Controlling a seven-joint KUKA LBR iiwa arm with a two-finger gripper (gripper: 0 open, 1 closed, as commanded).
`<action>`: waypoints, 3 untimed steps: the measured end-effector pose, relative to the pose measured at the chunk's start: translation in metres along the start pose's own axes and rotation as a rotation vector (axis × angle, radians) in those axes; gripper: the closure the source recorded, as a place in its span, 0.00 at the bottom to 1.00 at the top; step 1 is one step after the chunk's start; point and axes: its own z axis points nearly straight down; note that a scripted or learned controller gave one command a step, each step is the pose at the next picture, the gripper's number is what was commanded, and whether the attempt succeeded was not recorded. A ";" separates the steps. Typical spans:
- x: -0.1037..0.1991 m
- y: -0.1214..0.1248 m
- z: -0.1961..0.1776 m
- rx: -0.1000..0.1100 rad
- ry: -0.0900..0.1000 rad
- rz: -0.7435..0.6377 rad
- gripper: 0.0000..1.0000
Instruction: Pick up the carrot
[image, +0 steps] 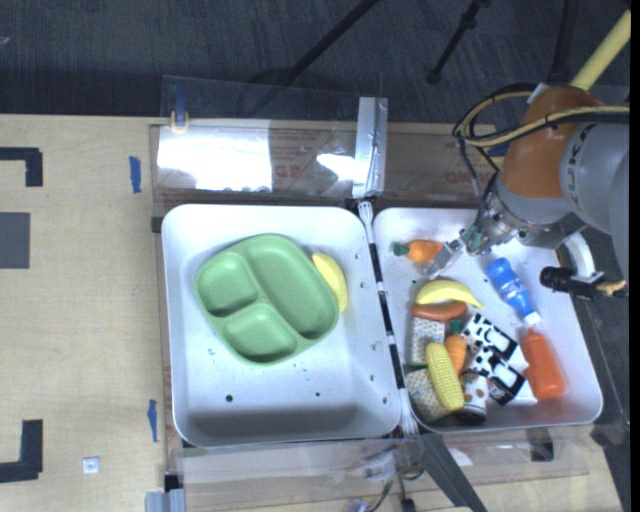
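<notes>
Camera view looks down on two white bins side by side. Far to the left of the pincer, the left bin (190, 330) holds a green divided plate (265, 297) lying flat, with a yellow piece (333, 280) tucked against its right edge.

Closer in, the right bin (580, 345) is crowded. The carrot (421, 250) lies near the bin's upper left, just left of the pincer (452, 253): a short, stubby orange body with a small green tuft at its left end, lying roughly level. The pincer tip reaches its right end or stops just short of it; whether they touch cannot be told, and whether the pincer is open or closed cannot be told either.

Below the pincer, a banana (446, 293) rests on a reddish sausage (440, 311). Lower still sit a corn cob (444, 375), a second small orange piece (456, 351) and a black-and-white patterned item (497, 352), all heaped together.

Just right of the pincer and below it, a blue bottle (509, 284) lies slanted, and further down-right an orange-red bottle (543, 364) lies near the bin's right wall.

The grey arm, with its orange band (538, 160), comes in from the upper right.
</notes>
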 end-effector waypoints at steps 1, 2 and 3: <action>0.049 0.029 -0.098 -0.001 -0.001 -0.059 0.00; 0.014 0.010 0.001 0.020 0.016 -0.140 0.00; 0.011 0.013 -0.008 0.007 0.004 -0.141 1.00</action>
